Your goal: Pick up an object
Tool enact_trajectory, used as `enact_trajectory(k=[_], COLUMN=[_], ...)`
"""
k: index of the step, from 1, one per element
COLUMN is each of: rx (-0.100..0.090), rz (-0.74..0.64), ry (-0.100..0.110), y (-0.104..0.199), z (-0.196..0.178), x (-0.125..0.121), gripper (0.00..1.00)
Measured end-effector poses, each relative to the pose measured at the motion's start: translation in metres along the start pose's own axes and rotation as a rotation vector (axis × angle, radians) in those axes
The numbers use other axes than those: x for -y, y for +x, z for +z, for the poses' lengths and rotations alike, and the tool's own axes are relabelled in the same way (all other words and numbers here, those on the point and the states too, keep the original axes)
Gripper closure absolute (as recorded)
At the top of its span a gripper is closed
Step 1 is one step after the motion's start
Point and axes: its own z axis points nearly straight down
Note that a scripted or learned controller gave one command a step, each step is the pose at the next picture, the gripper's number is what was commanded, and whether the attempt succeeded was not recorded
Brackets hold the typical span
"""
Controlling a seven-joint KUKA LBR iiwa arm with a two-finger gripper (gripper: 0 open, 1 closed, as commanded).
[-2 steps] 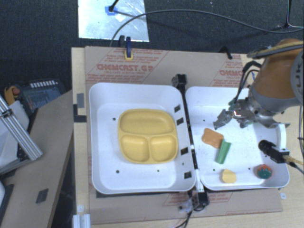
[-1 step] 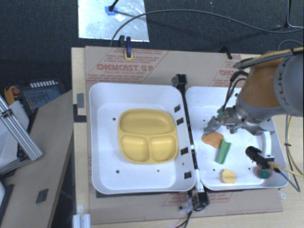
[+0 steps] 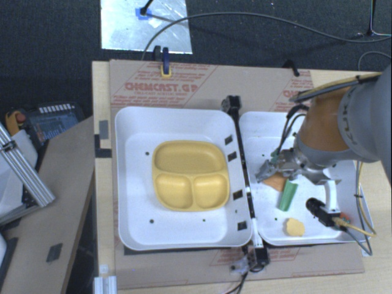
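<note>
"Camera view, right of centre: where does the gripper [image 3: 269, 169] sit?"

"Low inside the right-hand shallow white bin [image 3: 263, 138], near that bin's left wall. The grey arm with its orange band [image 3: 340, 127] reaches in from the right edge of the frame."

"Open or closed?"

"I cannot tell; the wrist hides that, and nothing shows as held."

"What is closest to it?"

"A flat orange piece [image 3: 277, 183] just below it, so close that I cannot tell whether they touch. A green oblong block [image 3: 286, 196] lies against that piece's lower right side, tilted a little. A small rounded yellow lump [image 3: 294, 227] rests farther down, near the bin's lower wall, apart from the green block."

"And farther out?"

"The left-hand shallow white bin [image 3: 136, 164] holds a yellow three-compartment plastic tray [image 3: 188, 174], lying flat in its middle. Both bins stand side by side on the bench [image 3: 184, 84], which is covered by printed brown cardboard."
</note>
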Motion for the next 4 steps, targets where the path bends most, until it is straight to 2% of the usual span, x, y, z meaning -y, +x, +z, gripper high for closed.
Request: enact_trajectory(k=[1, 2, 4], rx=[0.001, 0.001, 0.002], rz=[0.001, -0.002, -0.002], ry=[-0.001, -0.005, -0.007], y=[0.0, -0.002, -0.018], z=[-0.012, -0.074, -0.167], x=[0.0, 0.003, -0.002], gripper=[1.0, 1.0, 1.0])
